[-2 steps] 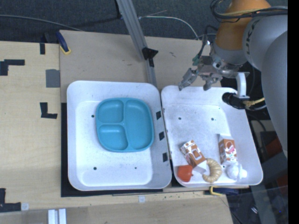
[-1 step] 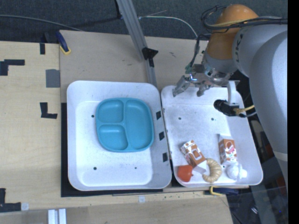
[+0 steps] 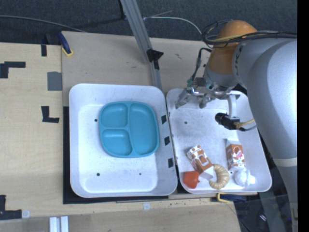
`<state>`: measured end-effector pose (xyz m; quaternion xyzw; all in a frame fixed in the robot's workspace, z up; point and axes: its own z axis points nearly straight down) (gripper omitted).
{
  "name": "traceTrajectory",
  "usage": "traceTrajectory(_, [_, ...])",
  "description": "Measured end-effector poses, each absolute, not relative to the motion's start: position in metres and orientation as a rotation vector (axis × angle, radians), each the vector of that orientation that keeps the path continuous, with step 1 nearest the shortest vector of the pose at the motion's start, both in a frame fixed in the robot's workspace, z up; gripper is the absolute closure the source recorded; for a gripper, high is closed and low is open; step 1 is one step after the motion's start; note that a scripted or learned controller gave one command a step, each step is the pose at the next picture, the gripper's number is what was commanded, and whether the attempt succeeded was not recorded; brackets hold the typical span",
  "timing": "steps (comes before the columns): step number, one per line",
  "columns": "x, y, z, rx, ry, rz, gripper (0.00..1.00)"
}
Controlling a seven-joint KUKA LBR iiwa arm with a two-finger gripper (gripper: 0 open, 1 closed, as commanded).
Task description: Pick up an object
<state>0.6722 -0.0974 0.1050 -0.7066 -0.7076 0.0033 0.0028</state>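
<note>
At the far rim of the right bin (image 3: 256, 144), end effector (image 3: 195, 99) hangs over the bin's upper left corner, fingers spread apart, nothing between them. Objects cluster at the bin's near edge, well apart from it: brown-white carton (image 3: 199, 158), red piece (image 3: 191, 179), tan croissant-shaped item (image 3: 220, 176), second carton (image 3: 235, 156), white object (image 3: 243, 178). Left bin (image 3: 77, 144) holds a blue divided plate (image 3: 129, 129).

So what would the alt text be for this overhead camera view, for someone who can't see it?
A grey robot arm's gripper hangs over the far end of the right bin, whose near end holds small toy foods. The left bin holds a blue divided plate.
</note>
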Motion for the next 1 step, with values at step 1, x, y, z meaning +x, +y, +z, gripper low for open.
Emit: traceTrajectory(1, [0.6742, -0.0965, 0.1191, -2.217, -2.225, 0.004, 1.00])
